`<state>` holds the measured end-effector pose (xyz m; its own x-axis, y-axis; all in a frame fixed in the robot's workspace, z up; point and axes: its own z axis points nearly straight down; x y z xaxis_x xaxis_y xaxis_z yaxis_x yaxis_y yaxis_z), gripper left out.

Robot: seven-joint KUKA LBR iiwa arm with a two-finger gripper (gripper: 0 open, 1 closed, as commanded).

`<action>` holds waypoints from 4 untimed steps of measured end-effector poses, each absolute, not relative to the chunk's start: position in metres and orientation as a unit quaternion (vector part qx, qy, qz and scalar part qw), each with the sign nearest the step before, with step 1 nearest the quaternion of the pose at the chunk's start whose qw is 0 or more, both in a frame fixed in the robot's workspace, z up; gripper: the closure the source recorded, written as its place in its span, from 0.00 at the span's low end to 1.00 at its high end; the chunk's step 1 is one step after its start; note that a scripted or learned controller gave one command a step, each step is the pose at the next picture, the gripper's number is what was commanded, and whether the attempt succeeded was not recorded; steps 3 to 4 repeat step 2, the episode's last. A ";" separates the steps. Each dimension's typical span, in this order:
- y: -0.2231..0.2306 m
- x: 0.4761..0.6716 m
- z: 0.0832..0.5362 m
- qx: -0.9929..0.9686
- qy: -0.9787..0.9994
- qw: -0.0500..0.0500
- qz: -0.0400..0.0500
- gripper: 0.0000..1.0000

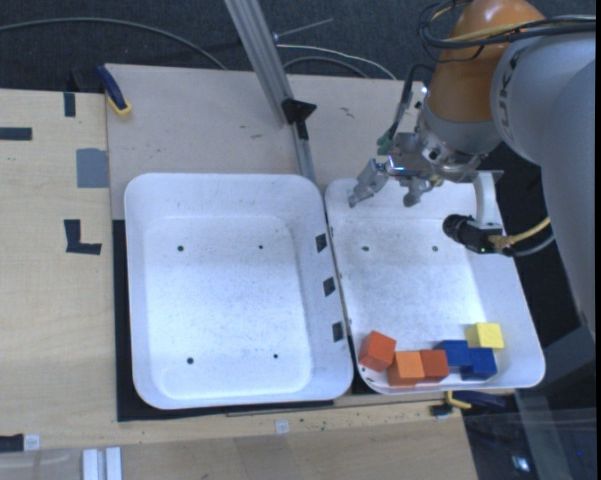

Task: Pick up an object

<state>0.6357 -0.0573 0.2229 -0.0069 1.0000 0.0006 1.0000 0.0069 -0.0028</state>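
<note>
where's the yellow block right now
The yellow block sits in the right bin, at its near right corner, touching the blue block just in front of it.

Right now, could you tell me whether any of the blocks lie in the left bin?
No, the blocks all sit clustered at the near edge of the right bin.

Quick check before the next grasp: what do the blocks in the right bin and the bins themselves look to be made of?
Blocks: the orange block, blue block and yellow block look like painted wood or hard plastic; solid matte colours, crisp edges, no visible grain. Right bin and left bin: likely moulded white plastic, given the rounded corners and rims, with dark specks or scuffs on a dull surface.
</note>
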 end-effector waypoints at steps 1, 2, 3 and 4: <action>-0.143 0.597 0.212 -0.710 -0.704 0.000 0.003 0.00; -0.179 0.623 0.277 -0.707 -0.707 -0.004 -0.001 0.00; -0.179 0.623 0.277 -0.707 -0.707 -0.004 -0.001 0.00; -0.179 0.623 0.277 -0.707 -0.707 -0.004 -0.001 0.00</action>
